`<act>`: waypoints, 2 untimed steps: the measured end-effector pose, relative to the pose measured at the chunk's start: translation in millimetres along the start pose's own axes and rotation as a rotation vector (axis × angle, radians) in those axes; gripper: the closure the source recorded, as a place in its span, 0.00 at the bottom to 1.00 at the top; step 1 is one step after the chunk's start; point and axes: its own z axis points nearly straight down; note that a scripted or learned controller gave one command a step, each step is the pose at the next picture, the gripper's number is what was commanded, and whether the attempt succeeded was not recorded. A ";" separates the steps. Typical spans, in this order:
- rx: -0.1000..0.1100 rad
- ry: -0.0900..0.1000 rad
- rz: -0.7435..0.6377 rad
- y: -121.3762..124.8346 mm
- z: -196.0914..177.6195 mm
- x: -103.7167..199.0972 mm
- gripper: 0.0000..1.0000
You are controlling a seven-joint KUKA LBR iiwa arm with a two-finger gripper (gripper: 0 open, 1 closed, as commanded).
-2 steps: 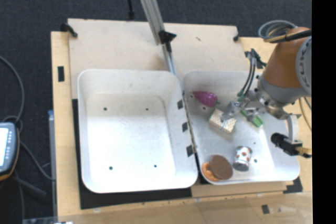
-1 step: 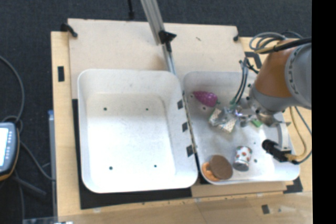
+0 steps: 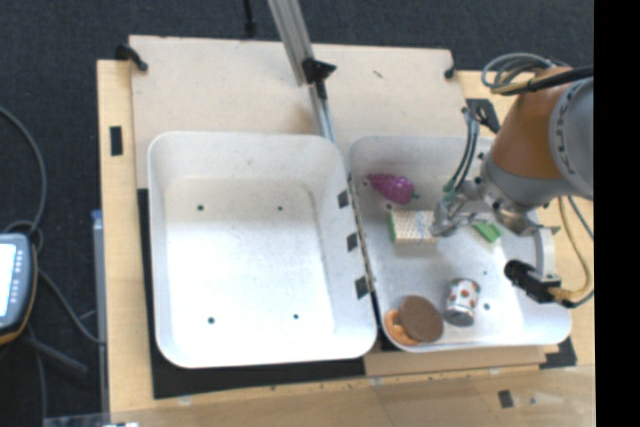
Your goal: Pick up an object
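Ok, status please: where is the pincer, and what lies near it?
Pincer low in right bin, at the pale block. Hold not confirmed. Purple object just behind; brown disc and small can nearer the front.

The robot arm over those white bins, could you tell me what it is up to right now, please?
The grey arm with the orange band reaches into the right-hand white bin, its claw low beside a small pale block with green edging. A purple rounded object, a brown disc and a small silver can lie untouched in that bin. Whether anything is gripped cannot be told.
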 end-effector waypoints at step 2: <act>0.005 -0.001 -0.008 -1.2 -103.4 -9.3 1.00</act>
